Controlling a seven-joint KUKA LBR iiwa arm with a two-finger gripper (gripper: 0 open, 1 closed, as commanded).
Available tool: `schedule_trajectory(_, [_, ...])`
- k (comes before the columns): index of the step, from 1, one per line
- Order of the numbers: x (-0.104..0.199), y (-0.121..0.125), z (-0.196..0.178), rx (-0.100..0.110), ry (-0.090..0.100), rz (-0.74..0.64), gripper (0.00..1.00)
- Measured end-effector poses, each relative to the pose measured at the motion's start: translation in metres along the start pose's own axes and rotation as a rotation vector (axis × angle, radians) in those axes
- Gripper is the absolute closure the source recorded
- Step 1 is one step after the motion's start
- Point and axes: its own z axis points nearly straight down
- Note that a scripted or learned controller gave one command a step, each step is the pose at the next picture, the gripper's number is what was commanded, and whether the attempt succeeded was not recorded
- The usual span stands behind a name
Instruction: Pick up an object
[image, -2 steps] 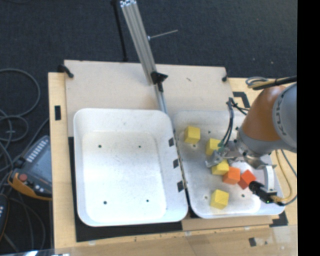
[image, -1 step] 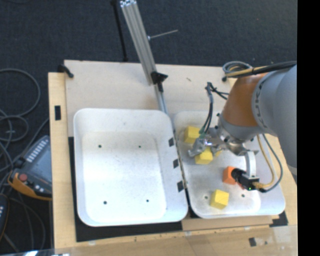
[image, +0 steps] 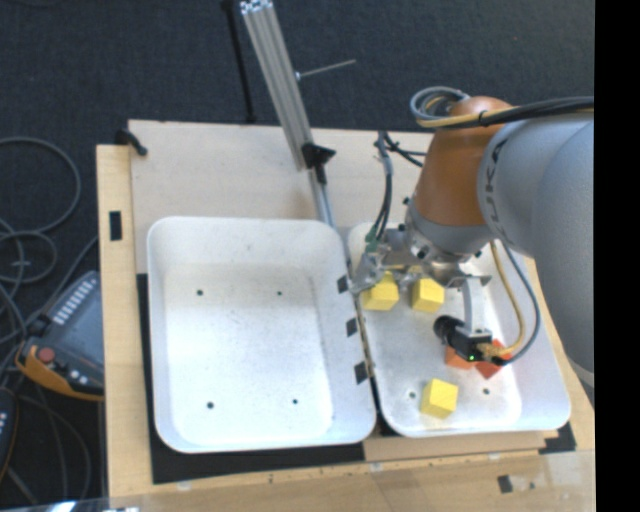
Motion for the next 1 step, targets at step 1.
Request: schedule_trajectory(1, [0.0844,0.0026,-0.0606,0.002,0.002,-0.002,1.00])
